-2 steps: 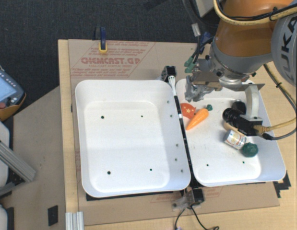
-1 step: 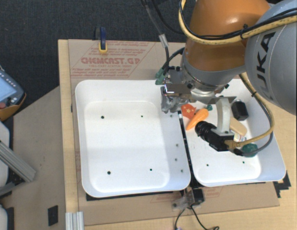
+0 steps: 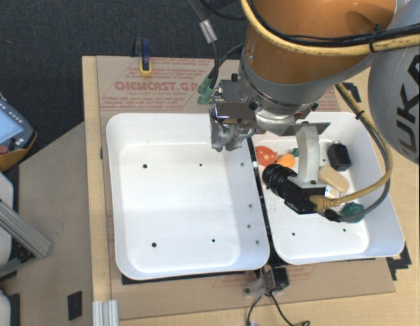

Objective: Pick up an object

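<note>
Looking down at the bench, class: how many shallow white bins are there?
2, side by side: the left bin spans the view's middle, and the right bin lies below the arm.

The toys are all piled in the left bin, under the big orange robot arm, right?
Not quite. The camera view shows the toys piled in the right bin, not the left one: an orange piece, a black block, a beige piece and a green one. The left bin shows bare white floor. They do sit under the big orange arm.
</note>
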Controlling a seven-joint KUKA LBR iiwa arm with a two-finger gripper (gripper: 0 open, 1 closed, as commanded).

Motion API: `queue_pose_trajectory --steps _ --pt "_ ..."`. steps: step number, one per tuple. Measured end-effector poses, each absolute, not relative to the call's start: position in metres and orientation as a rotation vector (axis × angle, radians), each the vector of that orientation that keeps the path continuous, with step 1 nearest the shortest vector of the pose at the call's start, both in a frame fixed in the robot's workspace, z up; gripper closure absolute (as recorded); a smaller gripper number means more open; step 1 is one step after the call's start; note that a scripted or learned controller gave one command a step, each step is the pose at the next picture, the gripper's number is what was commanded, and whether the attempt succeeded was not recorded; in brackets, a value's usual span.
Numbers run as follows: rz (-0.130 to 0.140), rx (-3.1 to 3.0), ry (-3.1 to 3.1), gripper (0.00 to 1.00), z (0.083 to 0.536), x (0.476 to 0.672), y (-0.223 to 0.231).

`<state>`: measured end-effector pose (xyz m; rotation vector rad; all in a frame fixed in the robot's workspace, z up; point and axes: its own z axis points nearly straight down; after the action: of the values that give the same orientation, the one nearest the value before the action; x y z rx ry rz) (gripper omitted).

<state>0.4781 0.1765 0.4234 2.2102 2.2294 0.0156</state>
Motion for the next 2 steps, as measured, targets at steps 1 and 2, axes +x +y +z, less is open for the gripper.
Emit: queue_pose_trajectory --steps 1,2 --pt "-0.007 2.220 2.226 1.00 0.393 0.501 0.190" --pt "-0.005 2.232 2.211 1.00 0.400 0.479 0.098"
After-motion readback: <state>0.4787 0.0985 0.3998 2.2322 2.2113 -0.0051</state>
